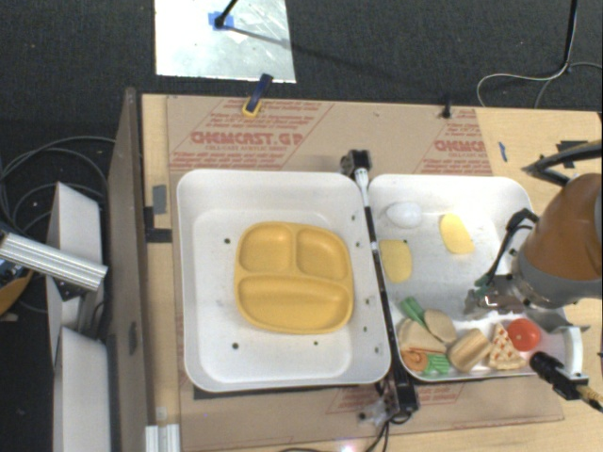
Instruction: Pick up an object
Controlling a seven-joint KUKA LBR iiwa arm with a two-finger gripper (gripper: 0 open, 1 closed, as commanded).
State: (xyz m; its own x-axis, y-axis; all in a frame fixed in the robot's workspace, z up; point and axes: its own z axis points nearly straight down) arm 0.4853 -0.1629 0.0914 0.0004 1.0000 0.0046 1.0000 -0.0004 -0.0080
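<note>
One arm (565, 243), grey with an orange band, reaches in from the right over the right bin (513, 194). Its gripper (485, 299) sits low above the bin floor, just above the pile of toy food; finger state cannot be read from this angle, and nothing is visibly held.

Nearest items, along the bin's near edge: a red tomato (525, 333), a pizza slice (503, 347), a bread roll (468, 348), a tan slice (439, 325) and green pieces (414, 310). They lie crowded together, touching.

Farther up the same bin, well apart from the pile: a yellow oval piece (457, 234), a second yellow piece (397, 260) beside the divider, and a white egg-like object (405, 214).

Left bin (207, 252) holds a yellow sectioned plate (292, 276), lying flat near its centre.
</note>
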